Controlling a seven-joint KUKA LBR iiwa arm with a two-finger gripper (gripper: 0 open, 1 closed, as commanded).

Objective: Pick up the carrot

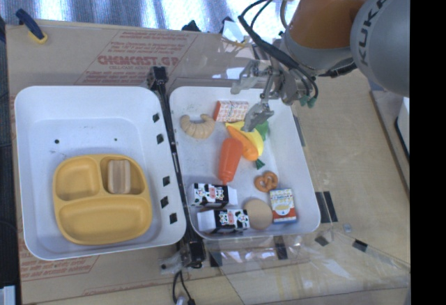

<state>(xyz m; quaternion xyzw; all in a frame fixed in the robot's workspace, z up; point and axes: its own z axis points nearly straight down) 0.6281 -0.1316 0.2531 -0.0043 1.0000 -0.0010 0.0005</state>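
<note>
An orange carrot (229, 159) lies in the middle of the right bin (301, 171), its thick end pointing up toward a yellow and green toy (253, 140) that touches it. My gripper (257, 116) hangs over the upper part of that bin, just above the yellow toy and up-right of the carrot. Nothing shows between its fingers.
In the right bin also lie a croissant (198, 127), an orange-white box (231, 111), a pretzel (265, 181), a juice carton (282, 205), an egg (257, 213) and two cow-print cartons (210, 194). The left bin (42, 115) holds a yellow divided plate (83, 216) with a tan piece (118, 176).
</note>
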